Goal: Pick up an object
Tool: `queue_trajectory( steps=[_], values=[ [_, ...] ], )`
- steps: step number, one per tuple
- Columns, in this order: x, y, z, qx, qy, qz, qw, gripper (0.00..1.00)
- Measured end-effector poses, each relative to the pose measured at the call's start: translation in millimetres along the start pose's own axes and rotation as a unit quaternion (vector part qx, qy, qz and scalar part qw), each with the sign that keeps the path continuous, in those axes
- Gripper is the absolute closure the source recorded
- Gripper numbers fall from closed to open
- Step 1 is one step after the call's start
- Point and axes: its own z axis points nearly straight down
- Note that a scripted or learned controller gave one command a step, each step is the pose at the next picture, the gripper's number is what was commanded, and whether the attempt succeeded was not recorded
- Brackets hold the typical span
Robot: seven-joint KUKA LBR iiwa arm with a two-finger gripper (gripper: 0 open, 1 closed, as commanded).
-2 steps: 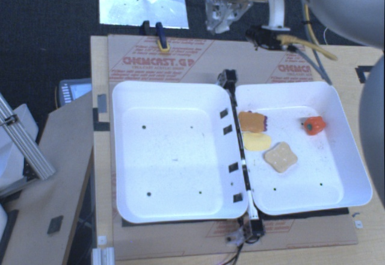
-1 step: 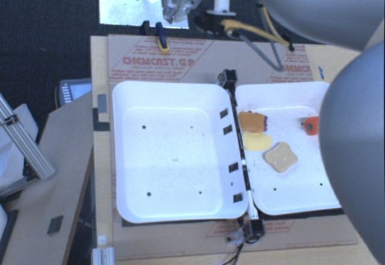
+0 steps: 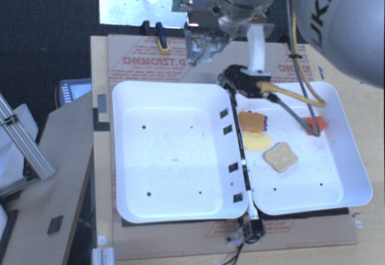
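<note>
2 white bins: left bin [image 3: 174, 149], right bin [image 3: 337, 167]. Right bin holds 4 items: tan toast piece [image 3: 280, 157], yellow disc [image 3: 257, 141] at its 10 o'clock, orange-and-purple piece [image 3: 252, 121] above, red-orange bit [image 3: 316, 124] at 2 o'clock under cables. Bench: brown cardboard sheet [image 3: 150, 62]. Gripper [image 3: 201, 47] hangs beyond the bins' far rim; finger state: cannot tell.

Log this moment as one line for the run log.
gripper: raised above the bins' far edge, holding nothing visible | right bin: toast piece, yellow slice, orange item | pick: not yet done
</note>
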Motion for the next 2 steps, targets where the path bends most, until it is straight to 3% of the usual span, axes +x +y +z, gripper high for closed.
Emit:
queue_trajectory(
  steps=[1,2],
  values=[
    [31.1,-68.1,5.1,0.0,0.0,-0.005,1.0,1.0],
    [28.7,-50.2,-78.3,-0.006,0.002,-0.003,1.0,1.0]
  ],
)
